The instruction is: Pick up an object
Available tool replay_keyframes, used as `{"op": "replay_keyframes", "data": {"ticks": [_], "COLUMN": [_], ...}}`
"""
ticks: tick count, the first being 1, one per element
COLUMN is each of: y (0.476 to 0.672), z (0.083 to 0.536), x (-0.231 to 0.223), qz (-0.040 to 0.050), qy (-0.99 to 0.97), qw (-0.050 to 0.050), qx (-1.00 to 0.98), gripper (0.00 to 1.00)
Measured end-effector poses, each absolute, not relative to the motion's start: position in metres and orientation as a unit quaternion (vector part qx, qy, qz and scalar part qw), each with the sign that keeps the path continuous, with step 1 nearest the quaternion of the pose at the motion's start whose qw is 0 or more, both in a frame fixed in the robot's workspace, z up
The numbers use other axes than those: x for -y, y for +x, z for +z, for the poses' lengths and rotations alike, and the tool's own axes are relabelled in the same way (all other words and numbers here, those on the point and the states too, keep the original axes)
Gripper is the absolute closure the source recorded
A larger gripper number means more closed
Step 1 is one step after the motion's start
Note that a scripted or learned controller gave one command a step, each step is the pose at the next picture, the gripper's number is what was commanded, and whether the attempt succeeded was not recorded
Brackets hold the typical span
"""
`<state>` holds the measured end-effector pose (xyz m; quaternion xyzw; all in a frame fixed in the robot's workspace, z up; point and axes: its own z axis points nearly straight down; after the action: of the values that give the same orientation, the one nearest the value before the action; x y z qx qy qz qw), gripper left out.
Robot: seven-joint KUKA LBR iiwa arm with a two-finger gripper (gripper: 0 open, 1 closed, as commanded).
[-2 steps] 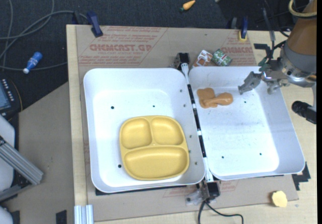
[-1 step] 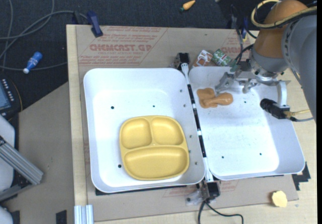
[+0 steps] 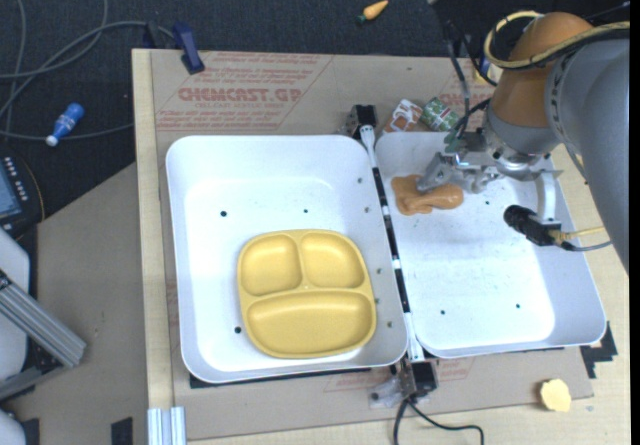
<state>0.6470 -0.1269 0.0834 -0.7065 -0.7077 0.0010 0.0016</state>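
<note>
While the arm [image 3: 575,83] reaches in from your right, its gripper [image 3: 452,171] sits low over the far left part of the right bin [image 3: 480,303], just above a tan, bread-like lump [image 3: 425,197]. You cannot tell from this slant whether the fingers are spread or pressed together, nor whether they touch the lump. That lump lies close to the bin's left wall, near the seam between the two bins, so you have little room on that side. Toward you and to the right, the right bin's floor is bare white, giving plenty of open room. A black cable end [image 3: 530,225] hangs beside the wrist over the bin's right half. Some wrappers [image 3: 425,113] lie just beyond the bin's far edge. Over in the left bin [image 3: 200,193], a yellow tray [image 3: 305,293] with three compartments rests toward the near right corner, close to the shared wall, with open floor to its left and behind it. A small yellow piece [image 3: 555,394] sits on the bench outside the right bin's near corner
</note>
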Motion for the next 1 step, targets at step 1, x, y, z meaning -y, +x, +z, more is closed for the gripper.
{"op": "replay_keyframes", "data": {"ticks": [1], "y": [0.6481], "z": [0.0848], "x": [0.0994], "qz": [0.0003], "qy": [-0.706], "qw": [0.001], "qx": [0.708], "gripper": [0.0]}}
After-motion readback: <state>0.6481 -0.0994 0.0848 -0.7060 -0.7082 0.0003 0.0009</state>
